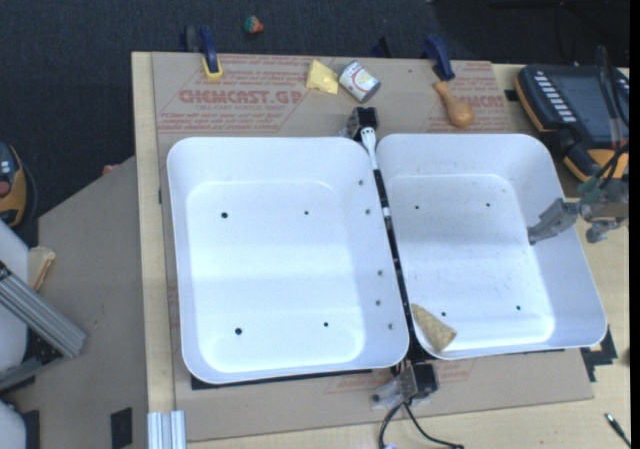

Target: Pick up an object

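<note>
A tan, wedge-shaped scrap (432,327) lies in the right bin (470,167), tucked into its near left corner by the divider. My gripper (578,218) sits at the right rim of that bin, a grey part of it reaching in over the rim. It is far from the scrap, with nothing visibly held. The left bin (200,167) stands beside it.
Behind the bins on the board lie a yellow piece (322,78), a small white box (358,81), a wooden-handled tool (455,107) and a black pen-like item (365,125). Blue clamps (208,49) hold the far edge. A control pendant (570,102) sits at the back right.
</note>
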`<control>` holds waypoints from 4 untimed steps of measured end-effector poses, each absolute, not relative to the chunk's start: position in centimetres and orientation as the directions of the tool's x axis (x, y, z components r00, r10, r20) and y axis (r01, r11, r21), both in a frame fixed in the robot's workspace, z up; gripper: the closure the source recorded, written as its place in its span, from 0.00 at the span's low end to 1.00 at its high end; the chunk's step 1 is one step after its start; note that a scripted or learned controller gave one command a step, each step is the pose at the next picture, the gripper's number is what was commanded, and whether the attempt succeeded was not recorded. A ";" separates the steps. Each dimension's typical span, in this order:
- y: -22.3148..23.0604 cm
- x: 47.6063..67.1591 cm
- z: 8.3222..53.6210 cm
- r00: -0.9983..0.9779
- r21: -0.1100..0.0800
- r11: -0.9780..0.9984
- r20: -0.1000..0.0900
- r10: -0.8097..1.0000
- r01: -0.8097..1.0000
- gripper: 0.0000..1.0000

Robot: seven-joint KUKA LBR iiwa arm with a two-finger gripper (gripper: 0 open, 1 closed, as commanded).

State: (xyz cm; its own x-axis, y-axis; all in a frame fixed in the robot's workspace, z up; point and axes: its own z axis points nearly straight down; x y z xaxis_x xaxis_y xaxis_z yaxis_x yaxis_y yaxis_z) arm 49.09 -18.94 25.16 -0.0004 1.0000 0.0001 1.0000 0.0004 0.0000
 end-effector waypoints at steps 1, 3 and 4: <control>-3.8 50.5 31.8 -0.019 0.010 0.019 0.004 1.000 1.000 0.00; 2.1 48.0 42.3 -0.001 0.005 0.001 -0.001 1.000 1.000 1.00; 13.7 47.7 34.6 -0.013 -0.011 0.013 0.001 1.000 1.000 1.00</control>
